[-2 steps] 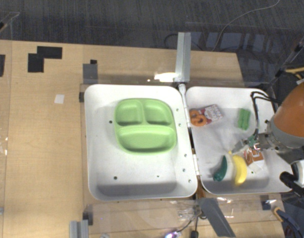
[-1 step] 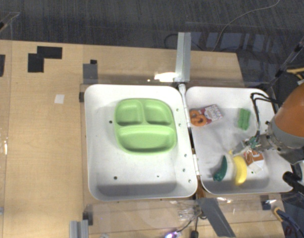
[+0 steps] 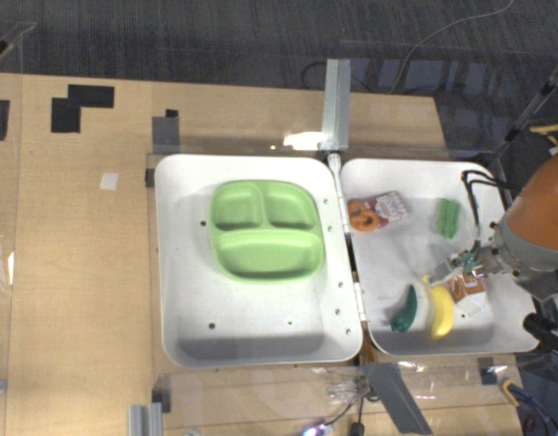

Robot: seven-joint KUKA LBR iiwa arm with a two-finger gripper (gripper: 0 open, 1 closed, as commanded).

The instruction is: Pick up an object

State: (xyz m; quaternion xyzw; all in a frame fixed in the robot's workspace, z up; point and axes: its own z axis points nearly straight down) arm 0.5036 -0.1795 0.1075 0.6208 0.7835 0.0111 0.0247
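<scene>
**Arm low over the right bin, its tool close above the banana**

You had the arm reaching in from the right, its orange band above the wrist at the frame's edge, and the gripper [image 3: 463, 266] sat low inside the right bin [image 3: 388, 330]. You could not tell from this slant whether it was wide, narrow or holding anything; the tool end was a small tangle of dark and shiny parts.

Take the banana [image 3: 440, 312] as your landmark. It lay yellow and nearly upright in the picture, near the front wall of the right bin. The gripper was just above and to the right of its upper tip, very close, though contact could not be made out. A small orange-and-white packet [image 3: 468, 289] lay just right of the banana, partly under the tool. The dark green vegetable [image 3: 405, 310] lay just left of the banana, tilted, apart from it. Well above the banana, toward the back of the bin, sat a light green block [image 3: 448, 217]. Up and left of the banana, near the divider, an orange ring-shaped thing [image 3: 362, 215] touched a pink-and-white packet [image 3: 390, 206].

Far left of the banana, in the left bin [image 3: 184, 330], rested a green divided plate [image 3: 265, 229], flat, with three compartments
</scene>
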